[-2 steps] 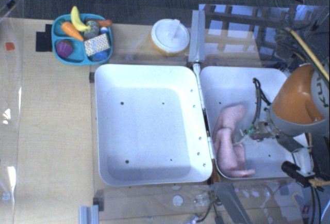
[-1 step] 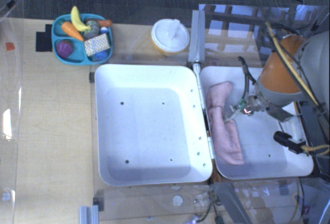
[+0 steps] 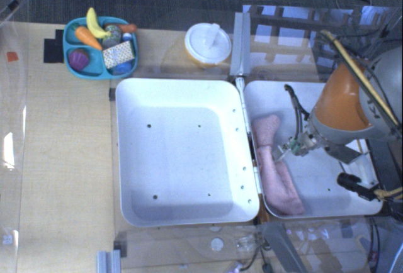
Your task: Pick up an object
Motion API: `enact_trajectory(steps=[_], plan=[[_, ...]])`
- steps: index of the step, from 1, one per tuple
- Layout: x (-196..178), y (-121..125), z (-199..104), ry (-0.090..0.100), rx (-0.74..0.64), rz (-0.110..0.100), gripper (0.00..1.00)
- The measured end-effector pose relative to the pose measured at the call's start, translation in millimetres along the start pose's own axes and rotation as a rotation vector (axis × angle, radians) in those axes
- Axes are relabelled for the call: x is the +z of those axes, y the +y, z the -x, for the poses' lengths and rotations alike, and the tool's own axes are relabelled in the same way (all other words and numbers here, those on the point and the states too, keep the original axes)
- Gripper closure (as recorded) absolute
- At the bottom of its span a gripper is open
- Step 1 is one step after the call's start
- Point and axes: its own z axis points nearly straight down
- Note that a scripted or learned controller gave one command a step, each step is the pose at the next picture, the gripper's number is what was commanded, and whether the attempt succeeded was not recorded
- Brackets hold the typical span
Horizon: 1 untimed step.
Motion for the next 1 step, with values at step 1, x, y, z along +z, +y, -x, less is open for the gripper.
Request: enact_trajectory(steps=[1], plan=[[-5.9, 38.0, 26.5, 0.007, 0.033, -0.011, 0.0]])
